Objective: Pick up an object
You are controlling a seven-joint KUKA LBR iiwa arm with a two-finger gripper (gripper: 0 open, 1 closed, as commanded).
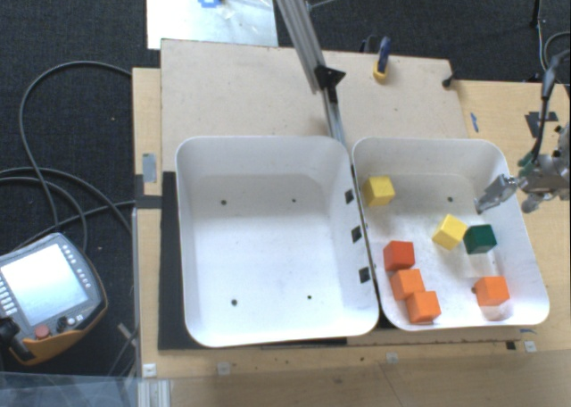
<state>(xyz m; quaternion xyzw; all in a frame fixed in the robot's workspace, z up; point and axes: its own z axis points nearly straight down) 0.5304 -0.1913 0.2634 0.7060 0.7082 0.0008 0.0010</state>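
The bench (401,102), a pale board set on dark carpet, carries two shallow white bins side by side. The left bin (268,245) shows bare white floor with a few small dark dots, and the right bin (428,173) holds all the loose blocks. A slanted metal pole (299,21) runs down from the top of the view to a black bracket near where the two bins meet. At the lower left, off the bench, a teach pendant (45,294) with a pale screen lies on the carpet, dark cables looping above it. The gripper (500,191) comes in from the right edge, over the right bin's right rim, with a grey finger (491,193) angled down and to the left toward the bin's floor; whether it is open or closed cannot be told from this view, and nothing is seen between its fingers. Inside the right bin, three orange blocks (410,283) sit clustered along the left side toward the near wall, touching or almost touching one another. A fourth orange block (492,290) rests near the bin's near right corner. A yellow block (380,189) sits apart toward the far left of this bin. A second yellow block (451,231) lies just beside a green block (480,238), both a little below the gripper.
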